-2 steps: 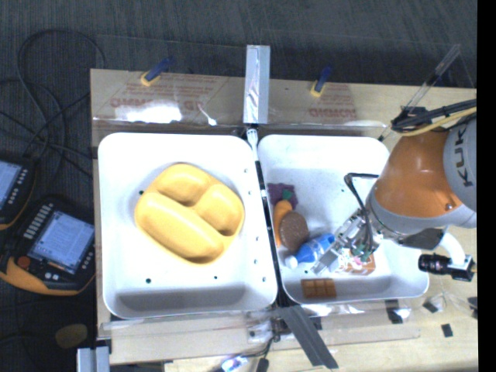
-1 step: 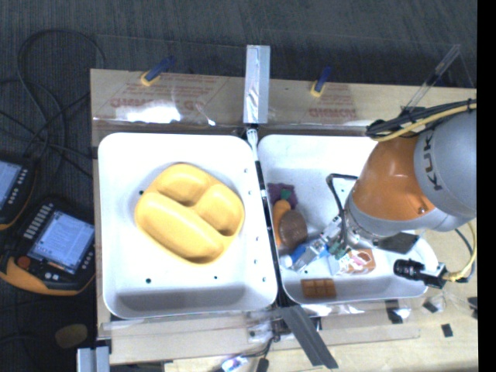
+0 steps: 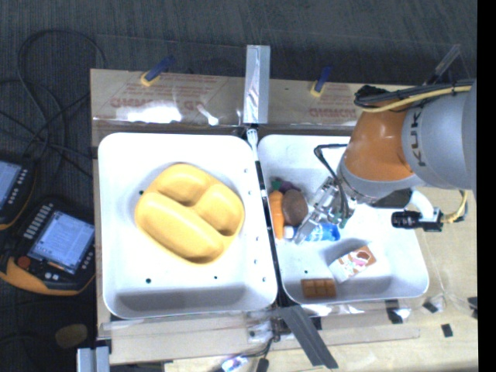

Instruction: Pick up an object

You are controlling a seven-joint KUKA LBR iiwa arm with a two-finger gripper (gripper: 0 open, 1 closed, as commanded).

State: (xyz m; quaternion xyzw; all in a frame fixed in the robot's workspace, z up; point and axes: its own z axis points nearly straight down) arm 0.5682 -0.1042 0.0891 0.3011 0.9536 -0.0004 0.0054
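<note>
My gripper (image 3: 319, 214) hangs low in the right bin (image 3: 403, 281), reaching in from the right under the orange wrist band. Its fingertips are down among a cluster of small things: a brown rounded object (image 3: 294, 205), an orange carrot-like piece (image 3: 277, 214) along the bin's left wall, and a blue item (image 3: 324, 232) just below the fingers. A dark purple and green piece (image 3: 280, 185) lies behind the brown one. Nothing is visibly lifted between the fingers.
A large yellow bread-shaped object (image 3: 189, 211) lies in the left bin (image 3: 124, 285). In the right bin's front lie a white and pink carton (image 3: 353, 262) and a brown chocolate-like bar (image 3: 318, 288). A handheld controller (image 3: 50, 242) sits off the bench's left.
</note>
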